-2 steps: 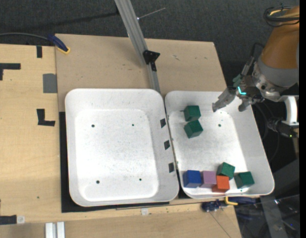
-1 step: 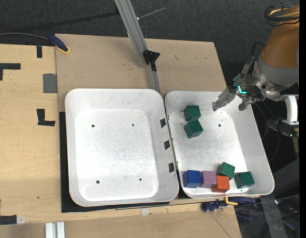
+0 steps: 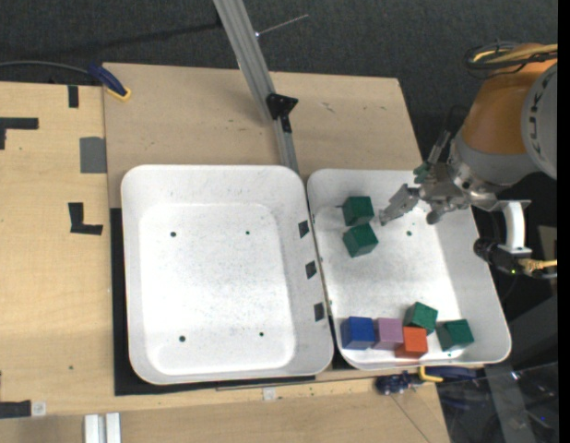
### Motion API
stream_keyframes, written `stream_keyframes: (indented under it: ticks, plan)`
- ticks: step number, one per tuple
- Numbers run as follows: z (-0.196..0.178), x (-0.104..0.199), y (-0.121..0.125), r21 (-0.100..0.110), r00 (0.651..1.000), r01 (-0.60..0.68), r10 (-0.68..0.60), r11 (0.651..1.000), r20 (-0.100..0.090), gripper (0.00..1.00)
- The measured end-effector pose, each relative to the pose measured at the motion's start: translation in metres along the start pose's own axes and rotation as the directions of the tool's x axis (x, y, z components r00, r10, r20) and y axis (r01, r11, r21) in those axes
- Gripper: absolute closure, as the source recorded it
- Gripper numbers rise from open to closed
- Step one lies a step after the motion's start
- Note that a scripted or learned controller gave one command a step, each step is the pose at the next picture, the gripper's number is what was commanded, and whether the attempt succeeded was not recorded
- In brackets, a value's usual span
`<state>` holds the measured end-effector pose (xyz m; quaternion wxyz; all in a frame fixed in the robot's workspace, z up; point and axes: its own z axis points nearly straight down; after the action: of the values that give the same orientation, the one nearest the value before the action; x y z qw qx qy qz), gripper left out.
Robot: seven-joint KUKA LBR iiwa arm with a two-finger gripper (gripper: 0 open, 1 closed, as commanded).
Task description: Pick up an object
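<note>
Care with the approach matters most here: I judge the 2 green blocks near the top of the right bin (image 3: 488, 326) to be my easiest targets, since they sit apart from the crowd. The upper green block (image 3: 358, 209) and the lower green block (image 3: 361, 240) lie close together, so I should come straight down over 1 of them and straddle it without nudging its neighbour. At the bin's near end a blue block (image 3: 359, 331), purple block (image 3: 390, 331), orange block (image 3: 414, 341) and 2 more green ones are packed tight, a harder pick. My gripper (image 3: 409, 203) hovers over the right bin, just right of the upper green block. Its fingers look spread apart, holding nothing and touching no block. The left bin (image 3: 137, 247) sits beside it on the tabletop (image 3: 54, 275).
</note>
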<state>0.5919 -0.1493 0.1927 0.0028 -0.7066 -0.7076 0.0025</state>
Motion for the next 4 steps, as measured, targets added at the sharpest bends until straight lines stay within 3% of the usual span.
stream_keyframes:
  ticks: [1, 2, 3, 4]
  plan:
    - [0.063, 0.003, -0.008, 0.001, 1.000, 0.000, 0.000, 1.000, 0.000, 0.00]
    - [0.077, 0.002, -0.001, -0.025, 1.000, 0.001, -0.001, 1.000, 0.004, 0.00]
    - [0.066, 0.002, 0.000, -0.032, 1.000, -0.001, 0.001, 0.999, 0.005, 1.00]
    - [0.007, 0.010, -0.001, -0.012, 1.000, 0.001, -0.001, 1.000, 0.002, 1.00]
